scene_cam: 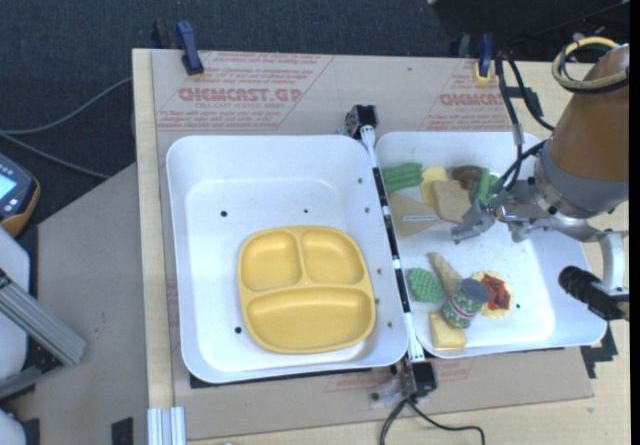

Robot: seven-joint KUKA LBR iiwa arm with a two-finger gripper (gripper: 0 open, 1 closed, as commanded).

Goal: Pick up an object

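My hand point(478, 220) low in right bin point(570, 328), grip state unclear. Tan block point(450, 199) beside it: light, stiff; pinch across flat sides.

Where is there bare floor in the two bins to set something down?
Left bin: bare floor all around the yellow divided plate, widest behind it. Right bin: crowded along its left half, from green piece to small can; gripper sits mid-bin.
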